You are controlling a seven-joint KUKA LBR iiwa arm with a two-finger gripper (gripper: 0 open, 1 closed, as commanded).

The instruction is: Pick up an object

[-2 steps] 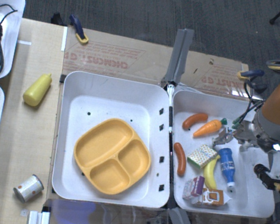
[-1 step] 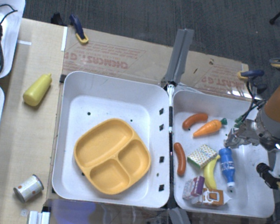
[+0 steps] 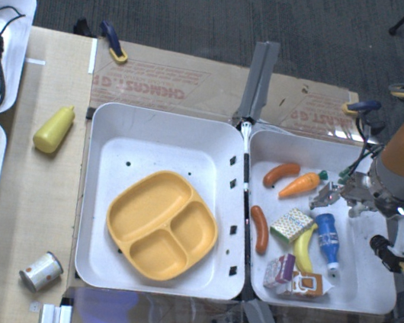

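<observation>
Small silver tin can (image 3: 41,270) lies on table (image 3: 41,198) at front left. Yellow three-compartment plastic tray (image 3: 163,224) fills left bin (image 3: 114,134). Right bin (image 3: 365,290): blue plastic bottle (image 3: 327,238) beside yellow banana (image 3: 303,248), orange carrot (image 3: 300,185) behind. Claw (image 3: 333,194) hovers near carrot, grasping nothing, fingers apart.

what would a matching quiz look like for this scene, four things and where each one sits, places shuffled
Things:
1. yellow divided plate
2. carrot
3. yellow mustard bottle
4. small can

Places:
A. on the bench beside the left bin's near left corner
B. in the right bin, near its far side
C. in the left bin
D. on the bench left of the left bin, toward the far side

Pairs: 1-C, 2-B, 3-D, 4-A
</observation>
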